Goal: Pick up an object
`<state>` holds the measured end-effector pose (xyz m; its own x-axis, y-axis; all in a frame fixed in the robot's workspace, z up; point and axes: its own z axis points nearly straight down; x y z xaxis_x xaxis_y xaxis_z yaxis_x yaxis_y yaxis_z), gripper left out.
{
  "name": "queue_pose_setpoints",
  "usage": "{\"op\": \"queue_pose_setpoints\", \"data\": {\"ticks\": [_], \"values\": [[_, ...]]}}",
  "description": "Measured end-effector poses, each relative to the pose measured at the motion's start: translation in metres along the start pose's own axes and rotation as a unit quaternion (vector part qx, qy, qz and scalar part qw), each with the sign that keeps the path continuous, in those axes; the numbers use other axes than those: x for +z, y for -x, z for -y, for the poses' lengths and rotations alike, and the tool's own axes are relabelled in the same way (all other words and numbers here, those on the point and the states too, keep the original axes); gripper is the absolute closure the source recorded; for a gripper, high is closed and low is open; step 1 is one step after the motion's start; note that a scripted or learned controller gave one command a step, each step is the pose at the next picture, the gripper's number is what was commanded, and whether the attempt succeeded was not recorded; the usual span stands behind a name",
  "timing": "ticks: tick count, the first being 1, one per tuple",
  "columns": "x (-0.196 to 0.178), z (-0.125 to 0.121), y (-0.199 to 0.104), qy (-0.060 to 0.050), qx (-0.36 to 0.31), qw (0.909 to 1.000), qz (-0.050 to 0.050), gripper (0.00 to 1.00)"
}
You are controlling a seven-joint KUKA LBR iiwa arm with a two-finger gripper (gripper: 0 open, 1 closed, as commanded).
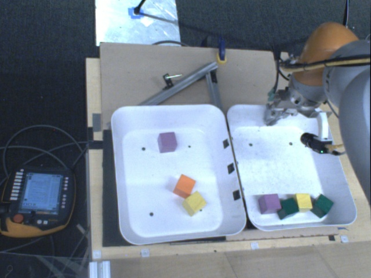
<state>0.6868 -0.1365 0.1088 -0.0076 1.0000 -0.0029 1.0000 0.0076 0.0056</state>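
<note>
My gripper (274, 116) hangs over the far edge of the right bin (290, 155), near its back left corner, with nothing seen between its fingers. The left bin (130, 172) holds a purple cube (167, 142) toward the back, and an orange cube (185, 185) touching a yellow cube (195, 203) toward the front. Along the right bin's front wall lie a purple cube (269, 203), a dark green block (287, 208), a yellow cube (304, 201) and another dark green block (322, 205). All of these are far from the gripper.
A metal bar (179, 84) lies slanted on the cardboard behind the left bin. A teach pendant (36, 200) with its cable rests left of the bench. A small black fitting (313, 141) juts over the right bin's right side.
</note>
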Motion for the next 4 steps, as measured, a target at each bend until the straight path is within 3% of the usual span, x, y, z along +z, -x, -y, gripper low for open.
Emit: {"op": "queue_pose_setpoints", "data": {"ticks": [4], "values": [[-0.181,0.003,0.007,0.001,0.001,1.0000,-0.001,1.00]]}}
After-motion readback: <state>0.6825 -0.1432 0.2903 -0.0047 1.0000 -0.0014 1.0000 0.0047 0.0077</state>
